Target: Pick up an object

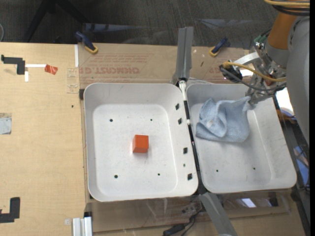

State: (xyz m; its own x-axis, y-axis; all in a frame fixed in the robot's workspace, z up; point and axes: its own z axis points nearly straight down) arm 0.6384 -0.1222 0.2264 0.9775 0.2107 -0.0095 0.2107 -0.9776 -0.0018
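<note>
- In the camera view we see two shallow white bins side by side on a bench: the left bin point(98, 146) and the right bin point(275, 161), their inner rims almost touching along a grey divider point(185, 53).
- In the left bin we see an orange-red cube point(141, 144), sitting alone near the middle of the floor, well apart from every wall.
- In the right bin we see a light blue cloth point(224, 121), crumpled, lying in the half toward the far rim and closer to the bin's left wall than to its right.
- One corner of the cloth is drawn up and to the right into a peak, and that peak meets the tip of the gripper point(250, 102), near the far right of the right bin.
- The claw looks closed on that raised corner of the cloth; most of the cloth rests on the bin floor.
- The arm point(295, 48), grey with an orange band, comes in from the right, with cables looping around the wrist.
- Beyond the bins we see brown cardboard point(128, 63) held by blue and yellow clamps point(86, 41).
- To the left we see the bench's wooden surface point(34, 132) with black markers and a small red tag point(50, 69).
</note>
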